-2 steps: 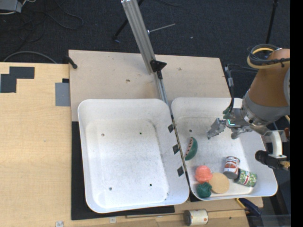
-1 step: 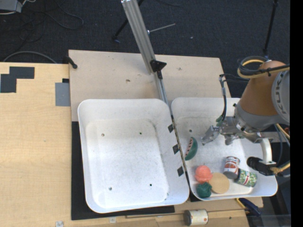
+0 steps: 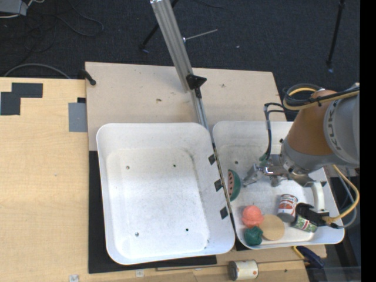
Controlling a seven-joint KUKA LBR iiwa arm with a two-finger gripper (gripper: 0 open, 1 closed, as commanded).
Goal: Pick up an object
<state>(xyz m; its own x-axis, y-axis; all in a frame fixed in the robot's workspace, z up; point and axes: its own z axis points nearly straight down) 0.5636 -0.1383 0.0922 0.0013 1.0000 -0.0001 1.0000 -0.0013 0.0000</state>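
The left bin (image 3: 155, 192) presents a broad white floor with raised rims on all sides, its right rim butting against the right bin (image 3: 235, 137) along a seam carrying small black clips. The right bin has open floor across its far half; its contents crowd the near half. The arm (image 3: 320, 134), grey with an orange band, enters over the right bin's right rim and covers much of that side. The gripper (image 3: 264, 170) sits low over the middle of the right bin, metal fingers pointing left; whether they are spread or closed cannot be told, and nothing is seen between them. A watermelon-slice toy (image 3: 233, 184) lies against the bin's left wall, just left of the gripper. Nearer the front: a small can (image 3: 286, 205) with a red and white label, writing illegible; a dark bottle (image 3: 306, 219) lying beside it, label unreadable; a tan disc (image 3: 273, 227); a pink ball (image 3: 252, 215); a green object (image 3: 254, 235) at the front rim.
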